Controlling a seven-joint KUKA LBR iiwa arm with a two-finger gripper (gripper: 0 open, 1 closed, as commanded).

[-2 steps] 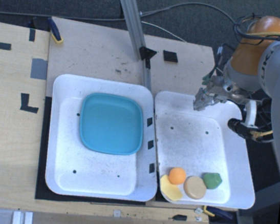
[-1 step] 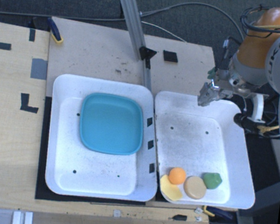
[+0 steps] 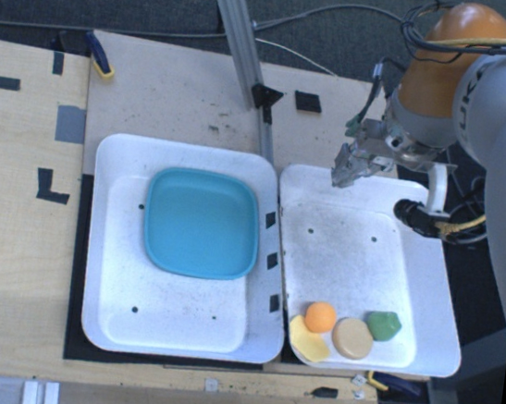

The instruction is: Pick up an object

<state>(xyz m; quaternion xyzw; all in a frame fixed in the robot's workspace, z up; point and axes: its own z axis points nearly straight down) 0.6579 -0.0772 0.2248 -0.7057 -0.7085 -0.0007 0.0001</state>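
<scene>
Four small objects huddle at the right bin's (image 3: pixel 368 250) near edge: an orange ball (image 3: pixel 319 316), a tan round piece (image 3: pixel 352 337), a green piece (image 3: pixel 384 325) and a yellow flat piece (image 3: pixel 306 344) partly under the ball. My gripper (image 3: pixel 345 174) hangs over the far left corner of that bin, well away from the objects, with nothing visible between its fingers. The fingers look close together.
A blue square plate (image 3: pixel 201 223) lies in the left bin (image 3: pixel 111 251). A slanted metal pole (image 3: pixel 246 51) rises behind the bins. A black cable fitting (image 3: pixel 416 216) juts from the arm over the right bin's far right edge.
</scene>
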